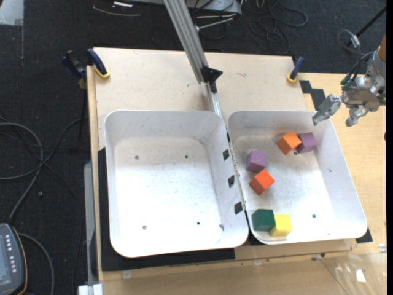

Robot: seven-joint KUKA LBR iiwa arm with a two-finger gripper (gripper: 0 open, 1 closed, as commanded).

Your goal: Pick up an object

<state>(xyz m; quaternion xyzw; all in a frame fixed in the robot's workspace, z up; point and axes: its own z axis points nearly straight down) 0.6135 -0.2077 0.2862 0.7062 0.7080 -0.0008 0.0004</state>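
gripper (338, 111) over right bin's (344, 171) far-right rim, fingers spread wide, nothing held | six cubes loose inside that bin, apart enough for a grasp | pick not started

Two shallow white bins sit side by side on the surface (159, 82) — a left bin (116, 128) and a right bin (344, 165).

Six small blocks lie in the right bin, in pairs by colour:
- two orange — one orange block (287, 143) near the far wall, another orange block (263, 181) mid-bin
- two purple — one purple block (306, 142) touching the far orange one, another purple block (256, 161) just above the mid-bin orange one
- one green block (263, 220)
- one yellow block (282, 225), touching the green.

Three clamps grip the surface's far edge: two at the left corner (86, 62), one at the right (295, 70).

One hand (341, 112) shows at the right.
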